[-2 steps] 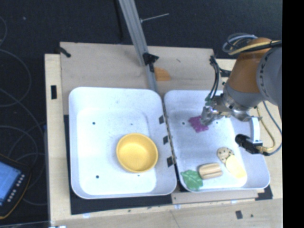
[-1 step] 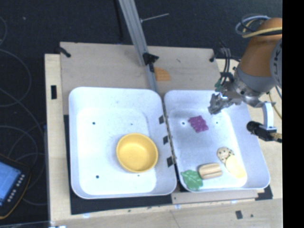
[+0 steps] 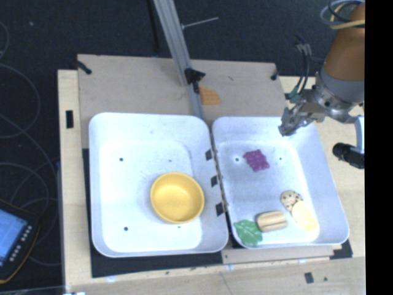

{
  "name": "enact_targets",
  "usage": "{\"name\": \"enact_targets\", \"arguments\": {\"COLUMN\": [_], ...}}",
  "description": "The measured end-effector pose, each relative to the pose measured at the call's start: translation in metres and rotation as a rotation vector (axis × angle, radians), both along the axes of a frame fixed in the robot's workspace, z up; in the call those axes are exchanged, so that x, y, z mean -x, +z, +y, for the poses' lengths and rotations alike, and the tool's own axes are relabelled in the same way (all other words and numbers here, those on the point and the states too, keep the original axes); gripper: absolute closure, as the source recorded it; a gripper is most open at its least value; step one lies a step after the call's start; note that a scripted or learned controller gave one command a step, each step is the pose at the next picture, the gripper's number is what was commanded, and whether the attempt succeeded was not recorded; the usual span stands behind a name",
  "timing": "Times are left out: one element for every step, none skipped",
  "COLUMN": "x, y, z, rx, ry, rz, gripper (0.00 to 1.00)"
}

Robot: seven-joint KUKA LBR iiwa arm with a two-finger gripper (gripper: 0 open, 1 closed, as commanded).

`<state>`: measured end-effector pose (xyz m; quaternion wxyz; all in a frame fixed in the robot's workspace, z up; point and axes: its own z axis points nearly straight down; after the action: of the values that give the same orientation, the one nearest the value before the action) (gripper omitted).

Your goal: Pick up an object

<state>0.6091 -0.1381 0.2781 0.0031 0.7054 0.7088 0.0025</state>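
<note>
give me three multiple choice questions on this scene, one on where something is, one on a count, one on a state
1. Where is the yellow bowl?
A. in the left bin
B. in the right bin
C. on the bench outside both bins

2. How many things lie in the right bin?
A. two
B. three
C. five

3. Where is the tool relative to the things?
A. clamped on the purple piece
B. over the right bin's far corner, apart from every thing
C. inside the bowl

Answers:
1. A, the bowl sits low in the left bin.
2. C, the purple piece, green piece, tan cylinder, speckled ball and pale yellow piece.
3. B, it hangs by the rim with nothing under its tip.
</note>
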Motion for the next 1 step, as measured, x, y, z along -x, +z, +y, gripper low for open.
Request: {"name": "enact_targets", "arguments": {"x": [-0.0047], "y": [-0.0149], "z": [0.0537], "rx": [0.0], "ry": [0.001], "rz": [0.007], "gripper": [1.0]}}
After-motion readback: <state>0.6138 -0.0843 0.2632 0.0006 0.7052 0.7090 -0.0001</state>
